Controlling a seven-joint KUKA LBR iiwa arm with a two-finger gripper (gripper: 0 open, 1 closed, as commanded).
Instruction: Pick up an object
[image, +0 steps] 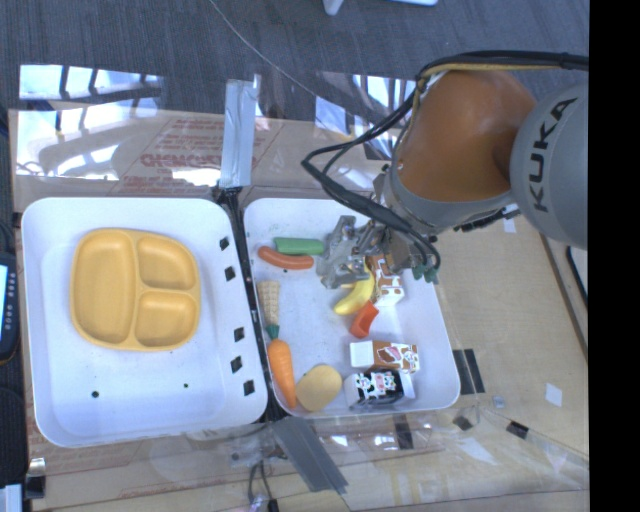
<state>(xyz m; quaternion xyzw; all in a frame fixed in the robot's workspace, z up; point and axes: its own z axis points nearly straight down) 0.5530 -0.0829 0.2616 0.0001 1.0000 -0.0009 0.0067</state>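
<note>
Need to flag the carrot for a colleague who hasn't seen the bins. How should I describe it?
Start at the right bin, then its left wall near the front corner. The carrot lies there: a long orange taper beside a rounded tan potato, longer and smoother than the ridged ice-cream cone behind it.

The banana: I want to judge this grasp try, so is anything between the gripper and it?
Nothing visible lies between them. The gripper sits right beside the banana, at its upper left in the right bin. A small carton crowds the banana's right side.
</note>
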